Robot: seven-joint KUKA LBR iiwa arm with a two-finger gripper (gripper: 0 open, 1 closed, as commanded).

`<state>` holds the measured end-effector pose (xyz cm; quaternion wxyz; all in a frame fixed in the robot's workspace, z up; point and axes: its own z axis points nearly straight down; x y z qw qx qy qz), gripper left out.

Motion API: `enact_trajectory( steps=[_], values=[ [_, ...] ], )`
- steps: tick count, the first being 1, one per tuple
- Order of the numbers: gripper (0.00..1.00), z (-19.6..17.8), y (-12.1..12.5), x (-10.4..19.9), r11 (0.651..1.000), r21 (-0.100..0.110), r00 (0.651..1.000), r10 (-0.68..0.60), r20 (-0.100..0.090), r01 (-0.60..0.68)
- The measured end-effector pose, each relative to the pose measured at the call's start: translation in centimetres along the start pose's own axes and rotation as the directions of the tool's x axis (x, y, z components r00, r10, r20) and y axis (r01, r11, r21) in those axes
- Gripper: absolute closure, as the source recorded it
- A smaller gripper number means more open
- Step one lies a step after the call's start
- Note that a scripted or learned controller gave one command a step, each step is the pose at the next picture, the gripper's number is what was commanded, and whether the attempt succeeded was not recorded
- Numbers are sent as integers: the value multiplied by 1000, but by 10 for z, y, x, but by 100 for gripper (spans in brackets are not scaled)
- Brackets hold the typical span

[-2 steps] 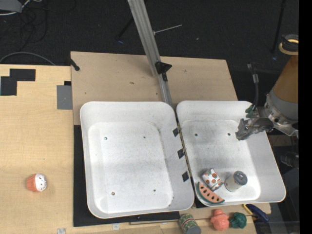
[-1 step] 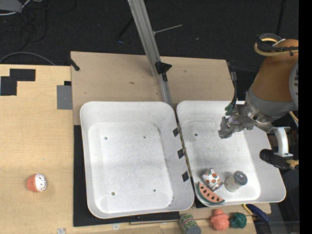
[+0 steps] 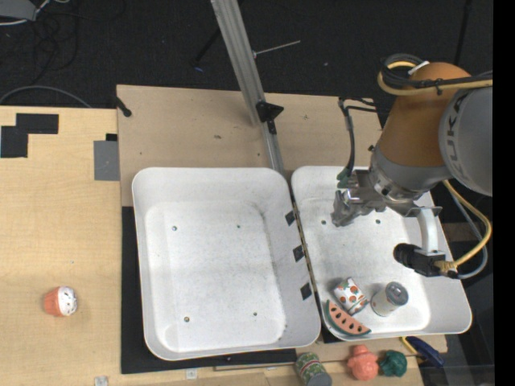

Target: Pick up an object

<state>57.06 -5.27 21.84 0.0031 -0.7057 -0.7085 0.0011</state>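
My gripper (image 3: 341, 214) hangs over the upper middle of the right bin (image 3: 451, 316), pointing down, with the grey and orange arm reaching in from the right. Nothing shows directly beneath it but bare bin floor. Three objects lie at the bin's near edge, well below the gripper in the view: a red and white patterned piece (image 3: 350, 293), a watermelon slice (image 3: 348, 319) and a grey cylinder (image 3: 391, 297).
The left bin (image 3: 145, 191) sits beside the right one. A red and white ball (image 3: 60, 301) lies on the wooden bench at far left. Small toys (image 3: 362, 363) sit outside the bins at the front. A slanted aluminium rail (image 3: 241, 55) stands behind.
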Motion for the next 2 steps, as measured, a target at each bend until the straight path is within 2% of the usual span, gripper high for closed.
enact_trajectory(
  steps=[1,2],
  values=[
    [100,5,23,54,1000,-4,1000,-1,1,1],
    [100,-8,45,102,1000,-6,1000,0,3,0]
  ],
)
